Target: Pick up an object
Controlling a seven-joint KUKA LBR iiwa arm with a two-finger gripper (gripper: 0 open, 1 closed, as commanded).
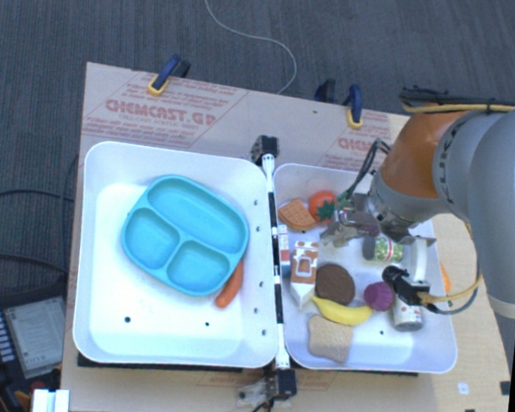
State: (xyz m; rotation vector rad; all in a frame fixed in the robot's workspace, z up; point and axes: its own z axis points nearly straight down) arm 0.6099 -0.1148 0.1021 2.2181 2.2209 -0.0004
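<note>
Here, the left bin is occupied by a blue divided tray and a carrot. In the right bin, toy foods are clustered: cookie, banana, bread. The gripper is poised above them; its grip cannot be judged.

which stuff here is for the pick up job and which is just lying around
For the job:
gripper, low in the right bin
pickable things there: banana, brown cookie, waffle, tomato, purple plum, bread slice, small carton

Lying about:
blue divided plate and carrot in the left bin
blue clamps
cable
</note>
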